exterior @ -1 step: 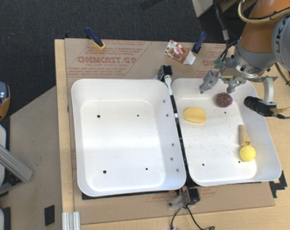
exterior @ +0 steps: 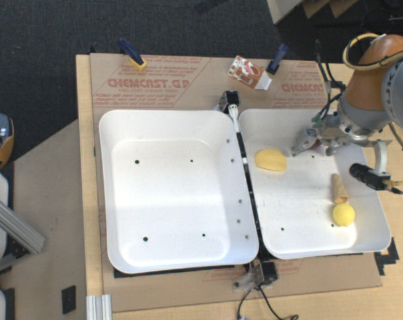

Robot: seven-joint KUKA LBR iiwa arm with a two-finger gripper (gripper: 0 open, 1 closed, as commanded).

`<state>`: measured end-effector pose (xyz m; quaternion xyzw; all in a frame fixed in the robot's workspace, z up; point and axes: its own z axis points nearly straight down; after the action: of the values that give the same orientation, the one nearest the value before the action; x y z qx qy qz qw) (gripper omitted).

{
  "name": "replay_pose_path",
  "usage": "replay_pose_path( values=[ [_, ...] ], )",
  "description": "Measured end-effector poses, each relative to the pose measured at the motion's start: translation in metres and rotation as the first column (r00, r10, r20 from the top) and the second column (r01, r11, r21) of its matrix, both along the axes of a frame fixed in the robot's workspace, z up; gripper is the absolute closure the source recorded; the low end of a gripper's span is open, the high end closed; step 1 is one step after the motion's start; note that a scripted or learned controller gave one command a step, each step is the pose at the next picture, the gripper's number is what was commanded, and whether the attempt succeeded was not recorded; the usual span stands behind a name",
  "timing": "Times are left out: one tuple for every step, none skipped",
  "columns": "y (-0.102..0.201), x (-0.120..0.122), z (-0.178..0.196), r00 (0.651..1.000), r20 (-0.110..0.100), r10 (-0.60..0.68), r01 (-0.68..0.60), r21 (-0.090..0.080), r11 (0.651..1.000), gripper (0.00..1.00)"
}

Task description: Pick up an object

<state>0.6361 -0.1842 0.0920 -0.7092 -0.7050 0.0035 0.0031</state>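
Note:
In the right bin (exterior: 308, 242), a yellow lemon-shaped object (exterior: 271, 160) lies near the left wall. A short tan stick (exterior: 338, 188) and a small yellow ball (exterior: 344, 215) lie close together by the bin's right side. My gripper (exterior: 316, 145) hangs over the back part of the right bin, to the right of the lemon-shaped object and apart from it. It is open, with nothing between its fingers. The grey arm with its orange band (exterior: 380, 53) reaches in from the upper right.
The left bin (exterior: 114, 179) sits beside the right one, with a black divider strip (exterior: 244, 172) between them. A small red and white packet (exterior: 249, 73) and blue clamps (exterior: 132, 53) lie on the cardboard behind the bins. A black part on the arm (exterior: 368, 175) overhangs the right bin's edge.

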Motion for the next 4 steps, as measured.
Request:
replay_pose_path(
  values=[
    [-0.034,0.006,-0.007,1.0,0.011,0.006,-0.006,0.001,1.0,0.0],
    [0.019,-0.015,-0.007,1.0,0.006,0.01,-0.01,0.003,1.0,0.0],
    [-0.038,0.002,-0.006,1.0,0.006,0.004,-0.004,0.012,1.0,0.0],
    [-0.012,0.014,-0.007,1.0,0.012,0.009,-0.009,0.0,1.0,0.0]
  ],
)
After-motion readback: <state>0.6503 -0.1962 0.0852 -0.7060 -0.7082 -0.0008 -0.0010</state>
